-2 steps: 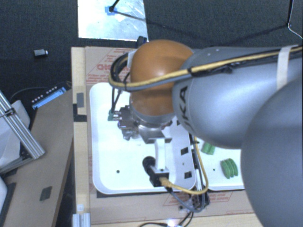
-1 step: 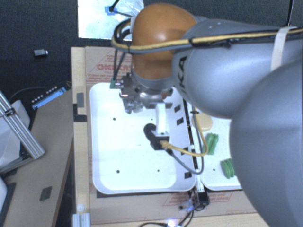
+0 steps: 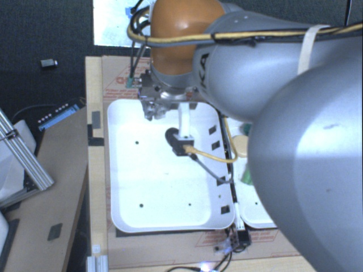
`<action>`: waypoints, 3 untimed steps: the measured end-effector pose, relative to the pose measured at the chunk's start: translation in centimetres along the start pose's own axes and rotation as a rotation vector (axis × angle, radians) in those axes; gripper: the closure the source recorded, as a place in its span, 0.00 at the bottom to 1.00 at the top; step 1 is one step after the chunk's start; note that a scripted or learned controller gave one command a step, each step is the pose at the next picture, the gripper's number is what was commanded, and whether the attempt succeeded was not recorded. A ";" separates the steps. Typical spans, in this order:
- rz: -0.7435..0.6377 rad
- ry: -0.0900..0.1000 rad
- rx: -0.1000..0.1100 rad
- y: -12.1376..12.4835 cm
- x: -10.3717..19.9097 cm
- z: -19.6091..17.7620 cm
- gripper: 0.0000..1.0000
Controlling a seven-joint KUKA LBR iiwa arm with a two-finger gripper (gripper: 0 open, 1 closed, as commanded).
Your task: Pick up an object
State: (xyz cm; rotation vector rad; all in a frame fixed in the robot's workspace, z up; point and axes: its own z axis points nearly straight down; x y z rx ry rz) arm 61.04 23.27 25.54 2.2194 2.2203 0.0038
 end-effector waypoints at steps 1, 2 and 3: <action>-0.001 -0.002 0.014 -6.7 0.2 6.9 1.00; 0.003 0.001 -0.002 -4.5 -3.8 1.1 1.00; -0.006 0.006 -0.012 0.5 0.4 -9.1 1.00</action>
